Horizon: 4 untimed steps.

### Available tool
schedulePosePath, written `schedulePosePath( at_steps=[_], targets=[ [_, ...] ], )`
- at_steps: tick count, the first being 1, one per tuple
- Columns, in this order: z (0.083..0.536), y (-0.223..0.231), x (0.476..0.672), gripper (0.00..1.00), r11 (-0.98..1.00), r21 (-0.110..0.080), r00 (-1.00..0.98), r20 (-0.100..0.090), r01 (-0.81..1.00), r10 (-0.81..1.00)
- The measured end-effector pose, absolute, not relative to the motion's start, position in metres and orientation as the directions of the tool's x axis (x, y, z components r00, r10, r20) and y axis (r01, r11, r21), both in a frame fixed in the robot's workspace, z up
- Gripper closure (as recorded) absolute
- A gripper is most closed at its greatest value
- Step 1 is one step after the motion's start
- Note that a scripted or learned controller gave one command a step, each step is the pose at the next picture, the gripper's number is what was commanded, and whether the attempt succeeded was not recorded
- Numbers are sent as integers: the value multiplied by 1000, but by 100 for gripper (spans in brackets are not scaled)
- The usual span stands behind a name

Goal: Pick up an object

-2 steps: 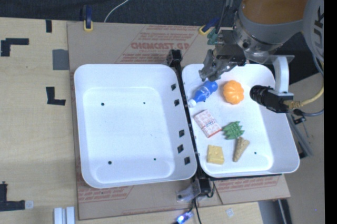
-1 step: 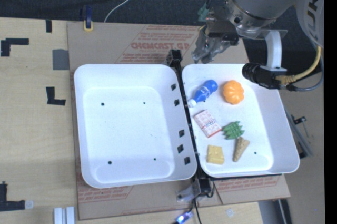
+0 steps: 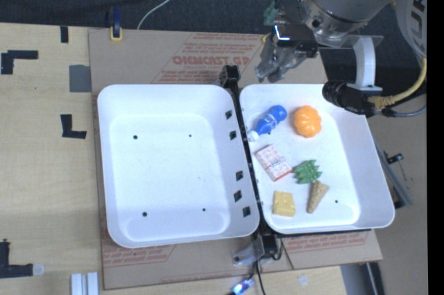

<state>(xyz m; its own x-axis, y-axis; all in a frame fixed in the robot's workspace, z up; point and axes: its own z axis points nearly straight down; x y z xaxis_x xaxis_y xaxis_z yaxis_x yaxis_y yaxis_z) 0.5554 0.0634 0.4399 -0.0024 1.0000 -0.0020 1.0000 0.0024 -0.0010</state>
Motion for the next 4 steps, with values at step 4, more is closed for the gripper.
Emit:
schedulePosePath(
  at_steps=[4],
  targets=[
    [478, 64, 556, 100, 5, -5, -5, -6, 1000, 1000]
  ],
)
